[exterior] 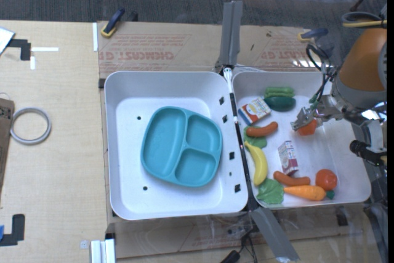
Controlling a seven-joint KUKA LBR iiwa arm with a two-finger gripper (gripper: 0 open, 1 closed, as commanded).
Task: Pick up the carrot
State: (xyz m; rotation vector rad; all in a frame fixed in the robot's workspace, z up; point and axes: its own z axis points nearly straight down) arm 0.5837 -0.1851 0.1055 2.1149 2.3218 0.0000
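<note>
Carrot (304, 192) in right bin (354, 160), claw (305, 122) pinching red item (308, 127), teal plate (181, 146) in left bin (123, 132)

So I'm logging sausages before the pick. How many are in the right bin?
2. One sausage lies mid-bin, below the small carton; the other sausage sits near the front, just above the carrot. The gripper may hide more.
</note>
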